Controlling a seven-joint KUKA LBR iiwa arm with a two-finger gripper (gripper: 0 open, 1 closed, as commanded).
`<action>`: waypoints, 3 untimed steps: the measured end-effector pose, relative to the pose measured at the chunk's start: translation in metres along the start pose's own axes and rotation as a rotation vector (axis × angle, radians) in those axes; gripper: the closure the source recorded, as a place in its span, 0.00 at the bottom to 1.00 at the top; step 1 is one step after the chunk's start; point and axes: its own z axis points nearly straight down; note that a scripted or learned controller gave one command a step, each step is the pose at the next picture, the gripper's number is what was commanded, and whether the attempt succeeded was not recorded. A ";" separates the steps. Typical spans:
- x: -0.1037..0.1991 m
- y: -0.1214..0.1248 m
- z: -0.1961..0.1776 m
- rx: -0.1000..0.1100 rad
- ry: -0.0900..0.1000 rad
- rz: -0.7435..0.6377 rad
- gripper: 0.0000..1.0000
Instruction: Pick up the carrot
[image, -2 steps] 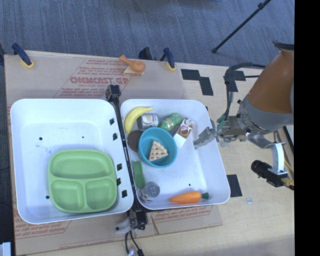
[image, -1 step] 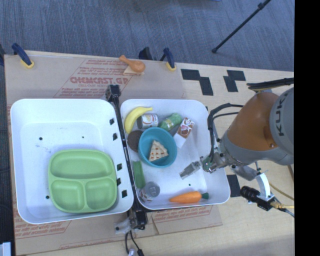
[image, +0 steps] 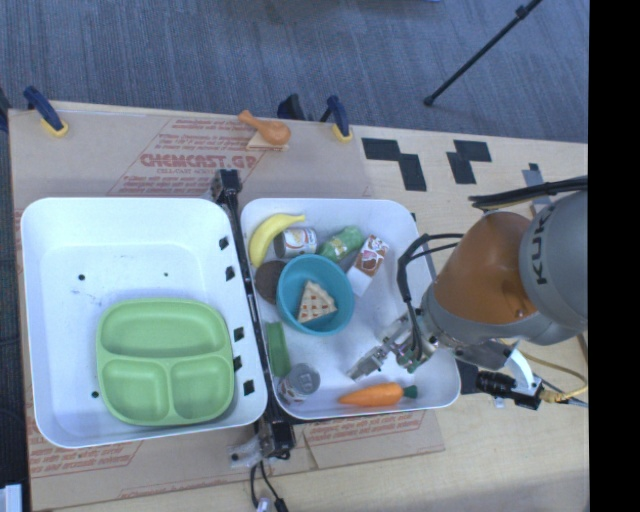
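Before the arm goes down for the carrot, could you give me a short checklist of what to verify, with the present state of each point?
1. Carrot in plain sight, near the front wall of the right bin: ok.
2. Nothing lying on the carrot: ok.
3. Hand close to the carrot: ok, just above it in the view.
4. Hand centred over the carrot: cannot tell.
5. Carrot between the fingers: not ok, it lies apart from them.
6. Neighbours out of the way: blue bowl ok; the small round tin to the carrot's left sits near, so cannot tell.
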 end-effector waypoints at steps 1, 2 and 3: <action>0.026 0.060 -0.085 -0.005 -0.008 -0.130 0.00; 0.020 0.015 -0.001 0.000 -0.001 -0.217 0.00; 0.020 0.017 -0.011 0.003 0.000 -0.231 1.00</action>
